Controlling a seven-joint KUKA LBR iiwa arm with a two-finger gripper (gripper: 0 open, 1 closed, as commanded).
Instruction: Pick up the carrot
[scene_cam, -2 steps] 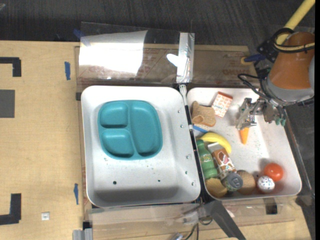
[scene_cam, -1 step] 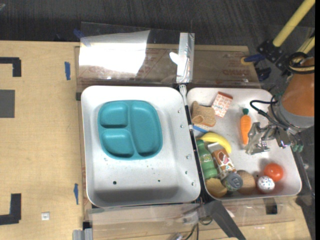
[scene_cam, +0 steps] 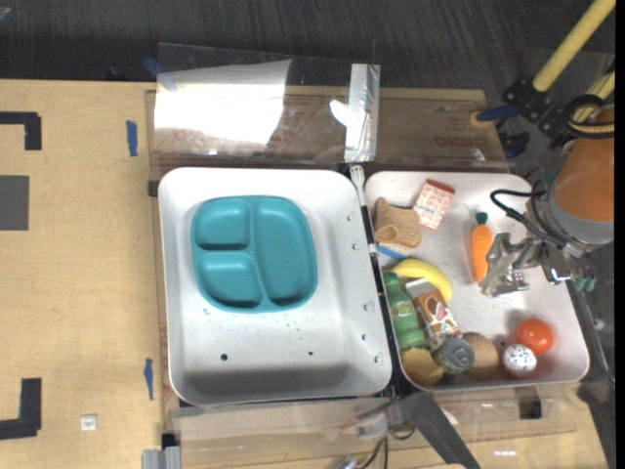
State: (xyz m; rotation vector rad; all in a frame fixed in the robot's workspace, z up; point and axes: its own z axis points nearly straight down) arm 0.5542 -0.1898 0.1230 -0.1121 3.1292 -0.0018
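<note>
In the right bin (scene_cam: 576, 360), toward its far right part, the carrot (scene_cam: 480, 245) is seen lying with its green top pointing to the far edge. The gripper (scene_cam: 508, 267) is placed just beside it, on the carrot's right, with its metal fingers (scene_cam: 496, 254) pointing down at the bin floor. How far the fingers are apart cannot be told, and the carrot is not seen between them. The arm (scene_cam: 586, 189), with its orange band, is seen entering over the bin's right edge.

Near the far edge of the same bin a small red and white box (scene_cam: 434, 204) and a tan waffle-like piece (scene_cam: 396, 224) are found. Along the left wall a banana (scene_cam: 423, 275), a green bottle (scene_cam: 402, 311) and a brown packet (scene_cam: 436, 313) are laid close together. At the near edge a brown roll (scene_cam: 479, 354), a grey round piece (scene_cam: 455, 354), a white dotted ball (scene_cam: 520, 359) and a red tomato (scene_cam: 534, 336) are lined up.

In the left bin (scene_cam: 186, 360) a teal divided plate (scene_cam: 256, 251) is set toward the far side. Both bins are carried by the desk (scene_cam: 68, 262), side by side.
</note>
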